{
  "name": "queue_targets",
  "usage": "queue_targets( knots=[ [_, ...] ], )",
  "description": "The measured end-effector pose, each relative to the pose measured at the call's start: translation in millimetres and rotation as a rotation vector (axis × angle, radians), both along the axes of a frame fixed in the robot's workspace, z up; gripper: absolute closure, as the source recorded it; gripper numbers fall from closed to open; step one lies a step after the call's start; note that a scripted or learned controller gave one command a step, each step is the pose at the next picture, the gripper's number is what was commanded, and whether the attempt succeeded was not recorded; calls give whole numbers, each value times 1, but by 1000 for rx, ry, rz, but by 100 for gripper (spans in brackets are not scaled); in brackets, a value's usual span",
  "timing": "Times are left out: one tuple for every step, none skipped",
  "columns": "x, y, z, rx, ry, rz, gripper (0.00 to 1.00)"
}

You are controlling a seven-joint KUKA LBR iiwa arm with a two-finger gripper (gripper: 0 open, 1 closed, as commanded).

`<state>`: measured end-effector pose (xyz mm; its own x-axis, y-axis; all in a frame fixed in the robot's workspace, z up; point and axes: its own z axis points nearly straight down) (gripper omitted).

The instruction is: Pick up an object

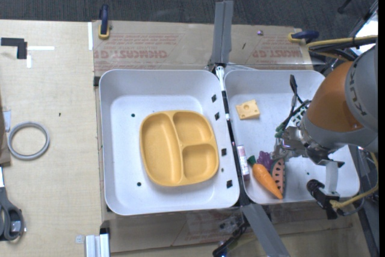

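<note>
Two bins: gripper [284,147] low in right bin [274,90] beside carrot [266,180]; claw state unclear.

Grey arm [364,78], broad orange band [337,102], black cables [296,102]

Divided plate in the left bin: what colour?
Yellow-orange plate, plain with no pattern; seen in the camera view.
</note>
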<state>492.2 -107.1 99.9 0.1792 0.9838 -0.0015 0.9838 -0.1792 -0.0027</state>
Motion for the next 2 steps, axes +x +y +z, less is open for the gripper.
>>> queue_targets(
  knots=[
    [20, 54, 91, -2, 0, -386, 100],
    [0, -12, -4, 0, 1, -11, 100]
  ],
)
